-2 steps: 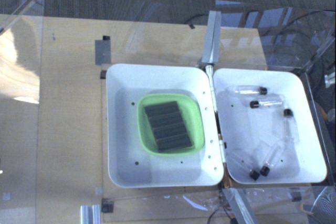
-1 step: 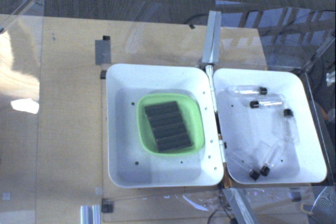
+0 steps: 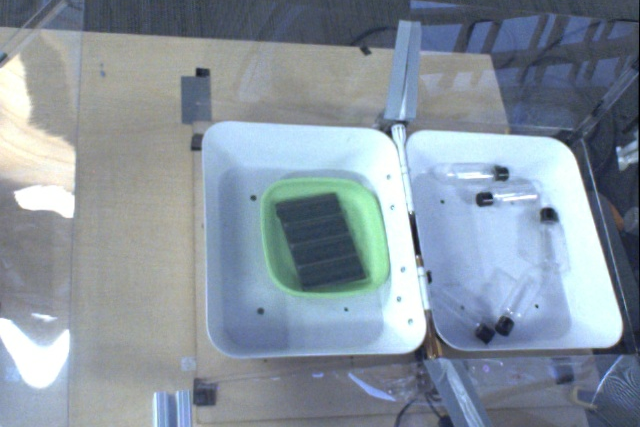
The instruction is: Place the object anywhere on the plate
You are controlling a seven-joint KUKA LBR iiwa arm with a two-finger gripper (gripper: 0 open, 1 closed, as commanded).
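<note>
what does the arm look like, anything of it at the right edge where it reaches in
Past the right bin, at the right edge, sits a small pale grey piece, too small to tell its shape, markings or whether it belongs to the arm.

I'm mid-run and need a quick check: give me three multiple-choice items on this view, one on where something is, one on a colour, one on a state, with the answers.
1. Where does the plate sit?
A. In the left bin
B. In the right bin
C. On the wooden bench

2. What colour is the plate?
A. Red
B. Light green
C. Blue

3. How does the dark ridged block stand?
A. Leaning on a bin wall
B. Upright on the bench
C. Lying flat on the plate

Answers:
1 A, the plate lies on the left bin's floor.
2 B, its rim shows light green around the block.
3 C, the block rests flat inside the plate's rim, while clear vials with black caps lie in the right bin.
</note>
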